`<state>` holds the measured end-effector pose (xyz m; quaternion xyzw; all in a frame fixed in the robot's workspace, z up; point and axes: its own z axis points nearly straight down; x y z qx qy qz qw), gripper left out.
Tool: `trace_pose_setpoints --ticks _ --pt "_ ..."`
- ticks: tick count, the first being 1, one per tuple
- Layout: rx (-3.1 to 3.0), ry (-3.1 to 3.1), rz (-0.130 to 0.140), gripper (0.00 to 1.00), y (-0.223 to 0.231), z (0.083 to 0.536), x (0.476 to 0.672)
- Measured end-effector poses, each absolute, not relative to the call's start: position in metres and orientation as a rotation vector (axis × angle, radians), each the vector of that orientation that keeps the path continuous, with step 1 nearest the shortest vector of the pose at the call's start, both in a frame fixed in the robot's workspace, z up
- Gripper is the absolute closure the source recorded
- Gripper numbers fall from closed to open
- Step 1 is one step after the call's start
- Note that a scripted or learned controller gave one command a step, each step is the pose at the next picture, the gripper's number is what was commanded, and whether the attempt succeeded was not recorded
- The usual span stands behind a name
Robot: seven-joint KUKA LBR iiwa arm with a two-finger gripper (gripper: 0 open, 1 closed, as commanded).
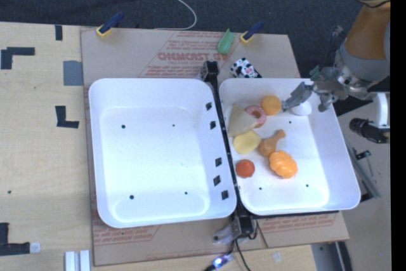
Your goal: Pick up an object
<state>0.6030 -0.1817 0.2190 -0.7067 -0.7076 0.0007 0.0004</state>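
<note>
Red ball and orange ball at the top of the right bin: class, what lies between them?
In the camera view, between the red ball and the orange ball lie the yellow piece and pink ring.

The pale wooden desk (pixel 38 155) carries a cardboard sheet (pixel 171 57), on which two white bins (pixel 152 149) sit side by side.

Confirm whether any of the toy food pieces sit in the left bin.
No: the left bin shows bare white floor, while the orange ball and the red tomato lie in the right bin.
</note>
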Motion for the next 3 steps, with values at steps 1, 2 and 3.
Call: trace_pose_setpoints --ticks 1,2,3 --pt "-2.216 -2.222 0.008 0.00 -0.188 0.077 0.618" --pt "-2.219 -2.222 0.002 0.00 -0.153 0.085 0.575" --pt "-2.220 -2.223 0.002 1.00 -0.154 0.095 0.576"
